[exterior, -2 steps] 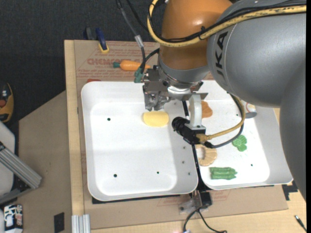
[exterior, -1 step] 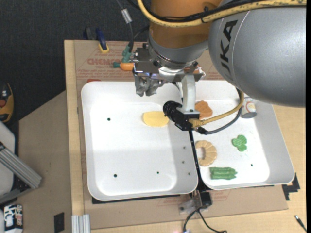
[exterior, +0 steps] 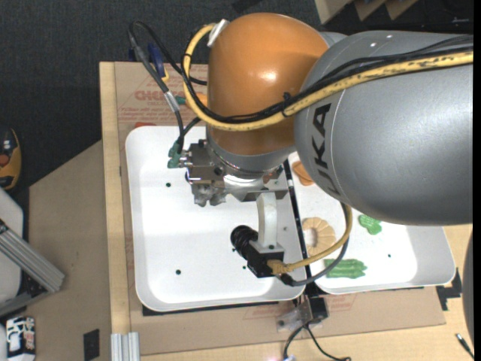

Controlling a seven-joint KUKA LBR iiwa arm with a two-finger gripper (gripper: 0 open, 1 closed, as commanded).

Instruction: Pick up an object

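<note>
My gripper hangs low over the back middle of the left bin, under the large orange wrist band. Whether anything sits in it is hidden by the arm. A small dark green piece shows just left of the gripper, close to it. In the right bin lie a flat green leafy thing, a smaller green piece, a tan ridged ring-like thing by the divider, and an orange thing half hidden behind the arm.
The grey arm covers most of the right bin and the divider. Both bins rest on a brown cardboard sheet. Metal framing stands off the bench at the lower left.
</note>
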